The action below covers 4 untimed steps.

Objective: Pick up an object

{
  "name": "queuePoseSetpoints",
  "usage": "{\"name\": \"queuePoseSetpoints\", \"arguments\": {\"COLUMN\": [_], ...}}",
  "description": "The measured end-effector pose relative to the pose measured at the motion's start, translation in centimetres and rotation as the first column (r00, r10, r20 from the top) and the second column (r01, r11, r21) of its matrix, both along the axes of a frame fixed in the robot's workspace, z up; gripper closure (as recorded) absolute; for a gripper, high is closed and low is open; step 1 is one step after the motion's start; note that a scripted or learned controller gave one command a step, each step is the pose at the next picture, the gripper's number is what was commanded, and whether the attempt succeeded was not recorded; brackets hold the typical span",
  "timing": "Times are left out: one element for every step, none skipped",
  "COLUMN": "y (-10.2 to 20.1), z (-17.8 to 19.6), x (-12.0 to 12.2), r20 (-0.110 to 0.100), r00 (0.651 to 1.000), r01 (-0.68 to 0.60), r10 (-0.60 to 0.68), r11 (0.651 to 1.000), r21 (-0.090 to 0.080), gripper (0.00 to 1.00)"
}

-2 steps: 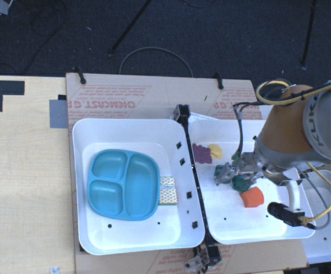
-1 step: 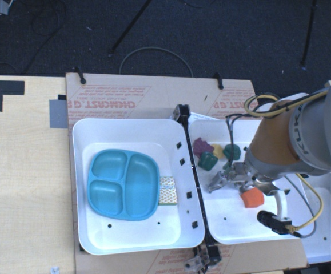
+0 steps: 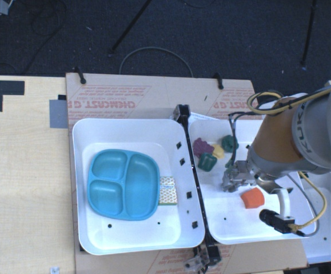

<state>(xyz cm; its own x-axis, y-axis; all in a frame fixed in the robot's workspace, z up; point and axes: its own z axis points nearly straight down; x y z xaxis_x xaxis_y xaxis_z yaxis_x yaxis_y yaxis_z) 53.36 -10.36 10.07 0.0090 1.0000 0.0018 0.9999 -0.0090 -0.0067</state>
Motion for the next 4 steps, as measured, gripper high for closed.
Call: {"name": "queuePoseSetpoints", "arguments": {"y": [-0.2,-0.7,-0.5,4.2], "z": [4.3,9.5,15.8,16.1], "x": [0.6,1.6,1.9,3.5], "r20": [0.008,0.008,0.01,0.006], "r00": [1.0,1.0,1.0,1.0], "r01": [-0.008,-0.009,-0.01,-0.013], "r10": [0.008,0.009,0.01,0.013], "r11": [1.0,1.0,1.0,1.0], "r21": [-0.002,-0.002,-0.002,0.0], "gripper": [1.0,1.0,1.0,1.0]}}
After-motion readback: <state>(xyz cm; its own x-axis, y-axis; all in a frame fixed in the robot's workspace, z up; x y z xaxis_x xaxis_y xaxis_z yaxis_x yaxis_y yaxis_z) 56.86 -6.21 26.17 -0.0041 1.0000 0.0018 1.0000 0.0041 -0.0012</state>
